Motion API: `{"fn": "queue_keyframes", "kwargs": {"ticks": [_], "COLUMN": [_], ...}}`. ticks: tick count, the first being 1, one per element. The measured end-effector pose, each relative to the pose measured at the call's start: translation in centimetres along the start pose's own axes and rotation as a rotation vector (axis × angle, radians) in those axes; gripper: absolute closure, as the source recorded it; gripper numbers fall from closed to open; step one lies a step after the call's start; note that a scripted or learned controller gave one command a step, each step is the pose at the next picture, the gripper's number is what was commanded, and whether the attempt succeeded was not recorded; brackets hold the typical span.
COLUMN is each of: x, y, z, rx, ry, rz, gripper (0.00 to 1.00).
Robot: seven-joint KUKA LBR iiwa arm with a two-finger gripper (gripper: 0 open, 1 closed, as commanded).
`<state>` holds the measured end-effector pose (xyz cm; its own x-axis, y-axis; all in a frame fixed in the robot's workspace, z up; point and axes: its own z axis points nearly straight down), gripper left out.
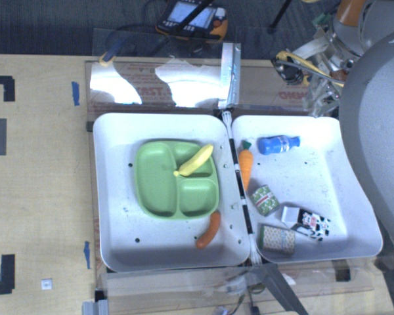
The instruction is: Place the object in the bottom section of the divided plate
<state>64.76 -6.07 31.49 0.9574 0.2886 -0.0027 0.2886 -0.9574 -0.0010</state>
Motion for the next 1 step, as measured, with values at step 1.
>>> {"fn": "queue_keyframes", "kwargs": {"ticks": [1], "x": [-1.85], "y": [-5.04], "z": [-5.91], "rx": [-0.001], "ry": [0.004], "rz": [0.090], "gripper": [1.00]}}
